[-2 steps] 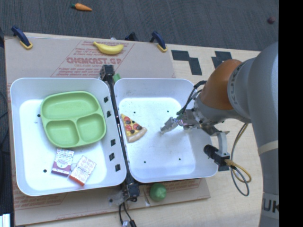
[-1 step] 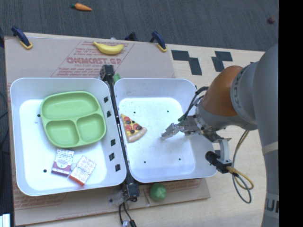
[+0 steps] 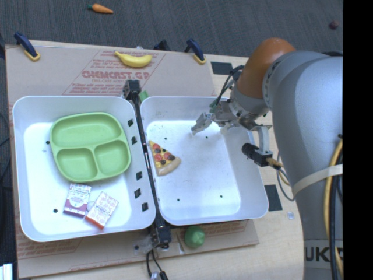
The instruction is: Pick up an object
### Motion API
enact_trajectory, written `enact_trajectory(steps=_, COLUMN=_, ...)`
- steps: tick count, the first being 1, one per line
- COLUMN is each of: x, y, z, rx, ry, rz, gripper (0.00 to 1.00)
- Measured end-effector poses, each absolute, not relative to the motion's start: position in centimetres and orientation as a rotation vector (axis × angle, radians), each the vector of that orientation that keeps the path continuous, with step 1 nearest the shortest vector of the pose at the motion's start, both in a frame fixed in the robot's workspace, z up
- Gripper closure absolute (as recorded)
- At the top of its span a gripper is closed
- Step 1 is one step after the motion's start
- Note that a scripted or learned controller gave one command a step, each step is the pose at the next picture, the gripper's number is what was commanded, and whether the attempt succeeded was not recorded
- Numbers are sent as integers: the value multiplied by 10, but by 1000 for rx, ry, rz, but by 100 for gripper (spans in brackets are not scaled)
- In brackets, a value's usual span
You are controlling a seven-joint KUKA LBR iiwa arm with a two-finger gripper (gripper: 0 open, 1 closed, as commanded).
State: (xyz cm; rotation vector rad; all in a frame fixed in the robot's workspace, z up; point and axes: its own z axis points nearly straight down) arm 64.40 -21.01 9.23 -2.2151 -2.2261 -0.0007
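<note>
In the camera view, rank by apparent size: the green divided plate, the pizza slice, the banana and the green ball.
1. green divided plate, by far
2. banana and pizza slice: too alike to rank
3. green ball, smallest

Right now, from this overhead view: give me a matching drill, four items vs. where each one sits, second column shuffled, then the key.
Items
1. pizza slice
2. green divided plate
3. banana
4. green ball

Places
A. on the cardboard beyond the bins
B. in the right bin, near the divider
C. on the bench edge in front of the bins
D. in the left bin

Pairs: 1-B, 2-D, 3-A, 4-C
</note>
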Motion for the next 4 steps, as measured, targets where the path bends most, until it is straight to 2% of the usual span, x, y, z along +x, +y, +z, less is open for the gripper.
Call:
enact_trajectory(steps=1, x=644, y=-209, z=103, rx=-2208, ry=-2231, rz=0, gripper=100)
enact_trajectory(steps=2, x=644, y=-209, z=103, rx=-2206, ry=-2232, rz=1, gripper=0)
enact_trajectory(steps=3, x=572, y=-211, z=109, rx=-2213, ry=-2227, rz=4, gripper=0)
enact_trajectory(steps=4, x=636, y=-210, z=92, rx=-2215, ry=-2225, rz=0, gripper=0)
